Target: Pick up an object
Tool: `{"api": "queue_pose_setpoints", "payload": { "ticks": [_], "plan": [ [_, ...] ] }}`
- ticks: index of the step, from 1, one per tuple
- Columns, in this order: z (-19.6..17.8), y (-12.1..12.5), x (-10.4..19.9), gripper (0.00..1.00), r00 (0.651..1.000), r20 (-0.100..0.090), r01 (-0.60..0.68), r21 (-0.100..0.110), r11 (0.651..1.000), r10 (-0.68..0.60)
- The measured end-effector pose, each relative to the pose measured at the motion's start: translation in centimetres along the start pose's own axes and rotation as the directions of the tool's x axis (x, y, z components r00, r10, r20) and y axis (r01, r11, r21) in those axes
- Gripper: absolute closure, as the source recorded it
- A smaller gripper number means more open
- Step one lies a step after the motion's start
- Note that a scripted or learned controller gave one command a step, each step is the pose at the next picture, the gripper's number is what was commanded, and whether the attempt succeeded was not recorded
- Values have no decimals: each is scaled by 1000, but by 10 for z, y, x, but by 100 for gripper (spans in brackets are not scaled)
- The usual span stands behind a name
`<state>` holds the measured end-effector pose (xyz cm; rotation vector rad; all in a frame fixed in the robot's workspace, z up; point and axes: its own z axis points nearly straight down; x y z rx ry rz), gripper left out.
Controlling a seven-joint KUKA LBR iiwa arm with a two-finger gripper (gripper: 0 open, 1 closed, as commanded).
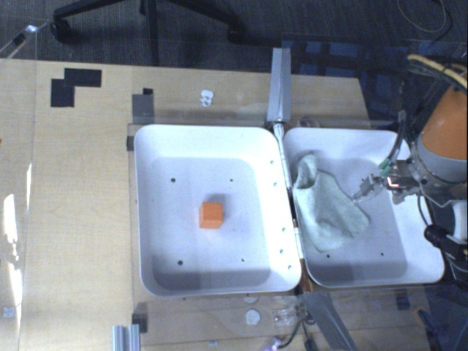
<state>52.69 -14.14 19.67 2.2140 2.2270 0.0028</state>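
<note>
Gripper (368,189) hangs over the right bin (409,265), just beside the cloth (327,207); its grip state I cannot tell. Orange cube (211,215) sits in the left bin (157,196).

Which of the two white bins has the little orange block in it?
The left bin holds the orange block, near its middle. The right bin holds a pale crumpled cloth instead, with the gripper at the cloth's right side.

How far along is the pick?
Done: the arm has reached over the right bin, gripper at the right edge of the crumpled grey cloth. In hand: nothing visibly lifted. Left: grasp and raise; the orange cube sits untouched in the left bin.
</note>
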Motion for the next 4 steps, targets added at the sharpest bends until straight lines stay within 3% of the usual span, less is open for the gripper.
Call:
{"api": "queue_pose_setpoints", "payload": {
  "ticks": [1, 2, 3, 4],
  "plan": [
    [96, 45, -33, 0, 1000, 0, -25, 2, 1000, 25],
    [84, 47, -32, 100, 1000, 0, -23, -4, 1000, 23],
    [82, 69, -19, 100, 999, 0, 34, -3, 999, -34],
    [7, 104, -1, 100, 1000, 2, -10, -3, 1000, 10]
  ]
}}
